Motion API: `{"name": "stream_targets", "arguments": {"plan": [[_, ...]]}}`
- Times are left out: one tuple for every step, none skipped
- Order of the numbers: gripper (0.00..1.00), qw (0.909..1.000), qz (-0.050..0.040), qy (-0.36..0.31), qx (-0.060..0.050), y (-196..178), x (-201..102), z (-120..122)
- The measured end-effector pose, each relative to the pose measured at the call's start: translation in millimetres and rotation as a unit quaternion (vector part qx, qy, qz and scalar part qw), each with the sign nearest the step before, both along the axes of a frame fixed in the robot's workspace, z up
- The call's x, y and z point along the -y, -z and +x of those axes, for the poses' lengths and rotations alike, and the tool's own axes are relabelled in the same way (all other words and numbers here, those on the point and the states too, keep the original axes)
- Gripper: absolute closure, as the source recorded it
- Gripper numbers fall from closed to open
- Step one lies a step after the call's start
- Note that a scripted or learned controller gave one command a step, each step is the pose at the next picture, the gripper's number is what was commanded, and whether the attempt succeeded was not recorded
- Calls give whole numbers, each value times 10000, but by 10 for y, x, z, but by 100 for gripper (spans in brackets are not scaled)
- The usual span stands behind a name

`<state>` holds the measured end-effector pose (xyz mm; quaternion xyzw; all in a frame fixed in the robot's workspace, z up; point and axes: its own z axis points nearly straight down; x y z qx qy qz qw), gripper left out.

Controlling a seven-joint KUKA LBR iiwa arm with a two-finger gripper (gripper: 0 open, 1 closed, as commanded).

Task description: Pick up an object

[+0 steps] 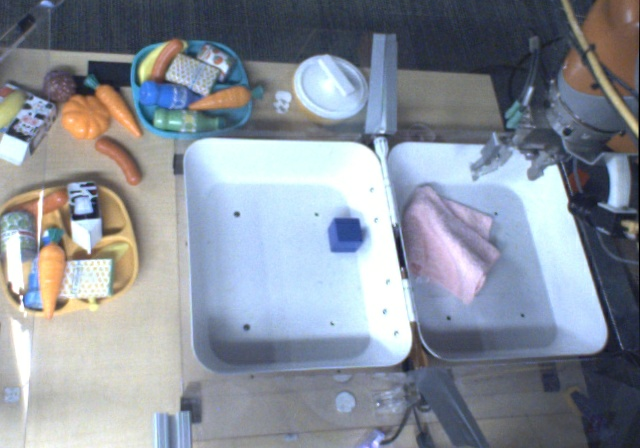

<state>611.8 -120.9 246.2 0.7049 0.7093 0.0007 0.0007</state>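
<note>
Jaws spread, empty, gripper (512, 158) above right bin's (590, 326) far edge; pink cloth (452, 241) prob. soft, light—pinch a raised fold.

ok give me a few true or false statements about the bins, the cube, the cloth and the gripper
1. The small blue cube lies in the left white bin. True.
2. The folded pink cloth lies in the same bin as the cube. False: it lies in the right white bin.
3. The two-finger gripper is above the right bin's far edge. True.
4. The gripper holds the pink cloth. False: it is apart from the cloth, with nothing between its fingers.
5. The cube touches the bin's wall. False: it sits on the floor, away from the walls.
</note>
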Motion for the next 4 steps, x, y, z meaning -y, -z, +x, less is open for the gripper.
{"name": "stream_targets", "arguments": {"plan": [[0,9998,3,-223,-12,1384,102,-339],[0,9970,-18,-767,67,1548,-171,-377],[100,9969,-7,-775,102,1428,-196,-350],[100,9925,-3,-1221,15,606,-596,194]]}}
